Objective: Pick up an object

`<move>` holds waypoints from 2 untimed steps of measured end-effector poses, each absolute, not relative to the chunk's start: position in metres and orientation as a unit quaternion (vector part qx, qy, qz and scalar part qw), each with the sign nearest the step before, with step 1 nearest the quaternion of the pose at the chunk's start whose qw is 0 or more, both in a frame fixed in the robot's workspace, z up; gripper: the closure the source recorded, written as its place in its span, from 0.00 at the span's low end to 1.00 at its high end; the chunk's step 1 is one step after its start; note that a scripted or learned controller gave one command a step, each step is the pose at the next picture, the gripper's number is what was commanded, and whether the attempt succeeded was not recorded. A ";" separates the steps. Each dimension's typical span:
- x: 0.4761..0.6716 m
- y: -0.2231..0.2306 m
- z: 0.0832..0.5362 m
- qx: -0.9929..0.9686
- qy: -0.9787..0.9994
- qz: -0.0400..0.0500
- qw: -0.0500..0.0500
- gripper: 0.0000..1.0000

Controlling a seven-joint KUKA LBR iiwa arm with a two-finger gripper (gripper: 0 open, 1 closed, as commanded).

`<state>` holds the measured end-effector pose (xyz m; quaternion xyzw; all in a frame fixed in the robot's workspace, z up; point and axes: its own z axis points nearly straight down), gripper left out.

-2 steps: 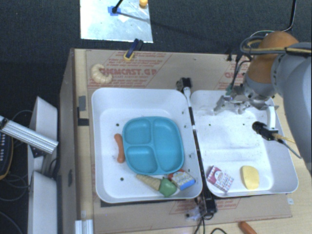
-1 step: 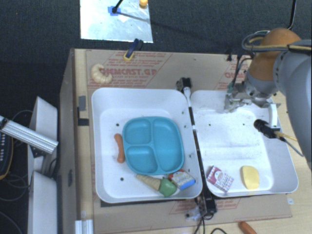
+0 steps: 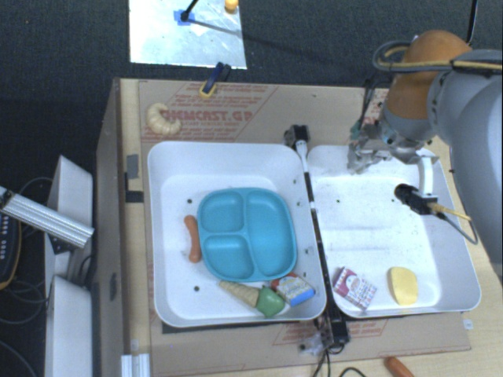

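Left bin (image 3: 169, 210): shallow white tray, holding five items.
Sausage (image 3: 192, 238): orange-red, lying lengthwise at the left edge of the plate, just beside it.
Plate (image 3: 246, 234): light blue, divided into three compartments, set in the middle of the left bin; nothing lies in the compartments.
Cone (image 3: 239, 292): tan, lying on its side below the plate, its wide end toward the green block.
Green block (image 3: 269, 302): small, at the bin's near edge, touching the cone's wide end.
Small packet (image 3: 297, 290): blue and white with a red patch, just beside the green block, at the plate's lower right corner.
Right bin (image 3: 377, 234): shallow white tray, side by side with the left bin.
Red-and-white packet (image 3: 355, 288): patterned, lying flat near the front left corner of the right bin.
Yellow piece (image 3: 404, 285): pale, rounded, lying near the packet but apart from it, toward the front right.
Gripper (image 3: 363, 161): over the far left corner of the right bin, well apart from both items there; whether its claw is open or closed cannot be told.
Arm (image 3: 440, 85): grey with an orange band, reaching in from the right.
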<state>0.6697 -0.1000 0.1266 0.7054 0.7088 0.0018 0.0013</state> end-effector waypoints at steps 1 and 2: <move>0.669 -0.101 0.126 0.706 0.709 0.001 0.001 0.00; 0.637 -0.097 0.084 0.707 0.708 0.000 0.000 0.00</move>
